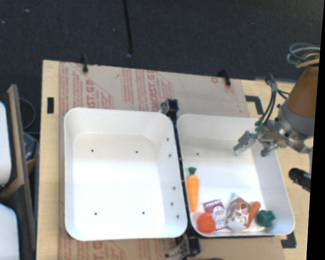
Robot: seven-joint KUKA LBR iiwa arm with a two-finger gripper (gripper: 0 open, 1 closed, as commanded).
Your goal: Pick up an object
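Cardboard sheet [126, 91] (red print) under two bins [78, 143].

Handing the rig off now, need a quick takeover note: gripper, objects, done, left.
Gripper: open, holding nothing, above the far right part of the right bin.
Objects: all at the right bin's near end. Carrot by the divider wall, red ball in the near corner, two packets in the middle, green piece at the right.
Left bin: holds none of the objects.
Done: nothing picked.
Left: move over the pile, descend, grasp one object, lift.
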